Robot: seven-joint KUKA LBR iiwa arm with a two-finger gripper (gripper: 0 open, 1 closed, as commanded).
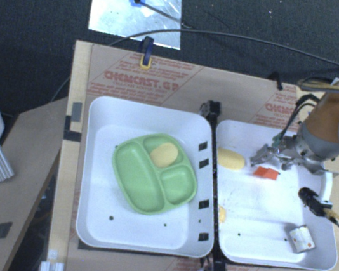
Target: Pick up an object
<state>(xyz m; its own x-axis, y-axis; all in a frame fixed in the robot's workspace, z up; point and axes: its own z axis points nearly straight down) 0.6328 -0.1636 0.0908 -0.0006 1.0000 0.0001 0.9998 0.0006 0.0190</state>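
My gripper hangs over the back of the right bin, reaching in from the right. Just below it lies a small red-orange piece, close to the gripper tip; whether they touch I cannot tell. A pale yellow oblong object lies to the left of the gripper by the bin's left wall. A small silver-white block rests in the bin's front right corner.
The left bin holds a green divided plate with a yellow lump in its far compartment. A tiny yellow bit sits at the right bin's left wall. A black divider with clips separates the bins.
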